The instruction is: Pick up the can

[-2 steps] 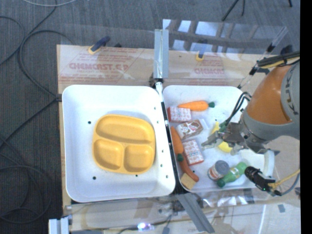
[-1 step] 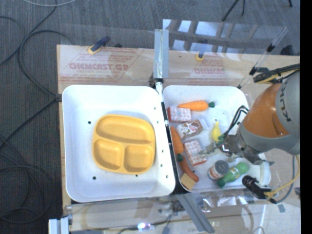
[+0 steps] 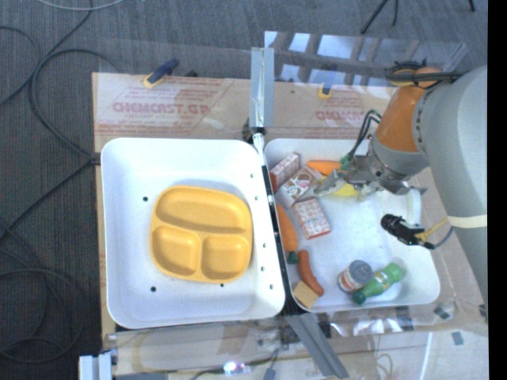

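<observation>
Reaching in from the right, I have my hand [image 3: 342, 182] low over the far part of the right bin [image 3: 424, 287], among the small boxes [image 3: 310, 217] and a yellow item there; whether it is open or closed I cannot tell from this angle. The can [image 3: 356, 275] is not where I am: it sits near the bin's front edge, upright or nearly so with its grey top showing, touching a green bottle [image 3: 380, 283] that lies on its side just to its right. A sausage [image 3: 310, 272] lies a little to the can's left, and an orange carrot [image 3: 287, 233] runs along the bin's left wall. The left bin [image 3: 127, 236] carries only a yellow divided tray [image 3: 202, 233] and plays no part.

To do this step well, I judge that I should lift clear of the boxes first, then travel toward the front of the bin and stop directly above the can's top. The bottle crowds one side, so I would turn my wrist so that my grip closes across the free sides, not against the bottle. I should come down straight, close gently, and check the hold before lifting
</observation>
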`<state>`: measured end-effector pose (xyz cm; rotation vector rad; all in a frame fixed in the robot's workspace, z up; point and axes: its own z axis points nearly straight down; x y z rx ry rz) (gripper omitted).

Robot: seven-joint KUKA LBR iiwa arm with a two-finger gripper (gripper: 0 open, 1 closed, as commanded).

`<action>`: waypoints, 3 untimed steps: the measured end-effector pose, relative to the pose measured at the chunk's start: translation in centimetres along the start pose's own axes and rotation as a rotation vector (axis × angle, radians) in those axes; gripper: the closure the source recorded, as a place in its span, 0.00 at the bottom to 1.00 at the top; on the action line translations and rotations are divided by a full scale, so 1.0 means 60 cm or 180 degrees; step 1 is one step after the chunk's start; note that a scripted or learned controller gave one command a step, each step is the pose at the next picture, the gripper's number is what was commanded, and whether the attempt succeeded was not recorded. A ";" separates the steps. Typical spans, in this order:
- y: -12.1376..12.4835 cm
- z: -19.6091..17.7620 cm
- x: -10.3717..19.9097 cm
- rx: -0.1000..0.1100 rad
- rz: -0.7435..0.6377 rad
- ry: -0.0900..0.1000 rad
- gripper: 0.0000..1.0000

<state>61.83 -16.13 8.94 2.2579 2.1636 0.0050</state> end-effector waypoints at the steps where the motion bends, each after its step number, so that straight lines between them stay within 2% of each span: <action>1: -0.162 -0.057 -0.050 0.0062 0.0229 0.0017 0.00; 2: -0.203 -0.003 -0.037 0.0001 0.0370 0.0009 0.00; 3: -0.216 -0.004 0.005 -0.0014 0.0297 -0.0010 0.00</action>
